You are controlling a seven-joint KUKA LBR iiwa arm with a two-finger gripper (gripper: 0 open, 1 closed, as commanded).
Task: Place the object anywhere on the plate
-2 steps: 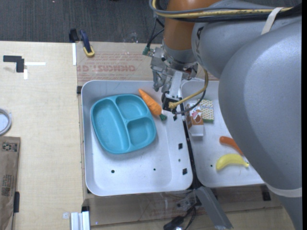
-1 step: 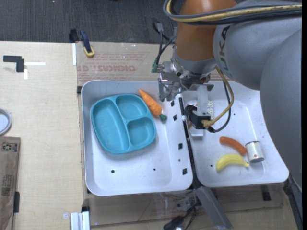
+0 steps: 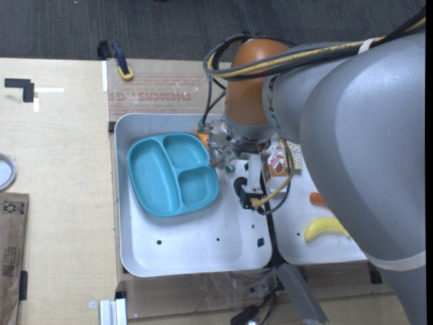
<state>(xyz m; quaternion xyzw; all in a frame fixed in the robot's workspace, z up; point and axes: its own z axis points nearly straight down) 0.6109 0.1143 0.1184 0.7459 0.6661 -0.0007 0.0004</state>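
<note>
Jaws of the gripper (image 3: 220, 156) are hidden under the wrist and its cabling, so I cannot tell whether they stand apart, together, or clamped on anything. The gripper hangs at the right rim of the blue plate (image 3: 173, 175), over the edge where the plate's upper compartment meets its small lower right one.

The plate has three compartments and lies tilted in the left bin (image 3: 139, 249), toward that bin's upper part. A small orange piece (image 3: 203, 139) shows just beside the gripper, at the plate's upper right corner; what it is, and whether it belongs to the gripper, cannot be made out.

The likely objects lie in the right bin (image 3: 298, 246), apart from the plate. These are a yellow banana (image 3: 323, 229) near the bin's lower edge, a small orange item (image 3: 316, 198) just above it, and a red and white printed packet (image 3: 277, 162) partly covered by the wrist.

The arm (image 3: 358, 134) comes in from the right, large and grey, with its orange band (image 3: 252, 80) above the wrist. Yellow and black cables (image 3: 298, 51) run along it.

Beyond the bins, a sheet of cardboard with red print (image 3: 159, 93) lies above the left bin. A blue and yellow clamp (image 3: 122, 62) sits at its upper left corner. On the pale bench (image 3: 61, 147) to the left are a black angled bracket (image 3: 20, 87), part of a tape roll (image 3: 4, 173) at the frame's edge, and a brown paper bag (image 3: 13, 230).
</note>
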